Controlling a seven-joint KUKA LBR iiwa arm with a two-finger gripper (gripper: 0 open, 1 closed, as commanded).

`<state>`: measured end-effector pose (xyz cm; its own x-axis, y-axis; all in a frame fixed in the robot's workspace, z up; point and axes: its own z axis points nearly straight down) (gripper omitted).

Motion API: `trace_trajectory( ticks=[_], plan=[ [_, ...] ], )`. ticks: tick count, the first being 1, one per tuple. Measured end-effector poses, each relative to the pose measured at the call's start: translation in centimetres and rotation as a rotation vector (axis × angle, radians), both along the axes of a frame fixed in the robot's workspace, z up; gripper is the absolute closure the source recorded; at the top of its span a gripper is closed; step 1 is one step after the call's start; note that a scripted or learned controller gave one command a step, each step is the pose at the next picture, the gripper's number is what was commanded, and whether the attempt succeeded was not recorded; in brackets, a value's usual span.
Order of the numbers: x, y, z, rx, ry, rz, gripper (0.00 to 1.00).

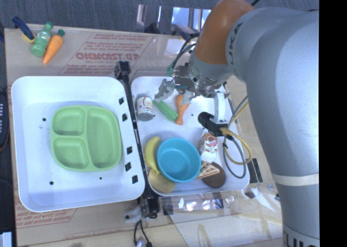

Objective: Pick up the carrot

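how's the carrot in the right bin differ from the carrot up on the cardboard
The carrot in the right bin lies inside the right bin, directly under the gripper; the carrot on the cardboard lies outside both bins, beside a green bottle. The binned one looks slimmer. Both are orange with green tops.

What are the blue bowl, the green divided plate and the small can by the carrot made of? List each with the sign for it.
Blue bowl: likely plastic; even colour, soft sheen on the rim.
Green divided plate: likely matte plastic; moulded compartments, uniform pale green.
Small can: seems metal; silvery shiny end, printed label around it.
Carrot: probably a plastic toy; flat orange.
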<state>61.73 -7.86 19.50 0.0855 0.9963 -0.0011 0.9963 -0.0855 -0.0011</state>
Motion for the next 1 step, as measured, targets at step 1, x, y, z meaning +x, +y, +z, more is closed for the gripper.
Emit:
trace_trajectory(
  ticks=[1],
  plan=[
    [3.56, 6.22, 2.84, -0.001, 0.004, -0.149, 1.00]
  ],
)
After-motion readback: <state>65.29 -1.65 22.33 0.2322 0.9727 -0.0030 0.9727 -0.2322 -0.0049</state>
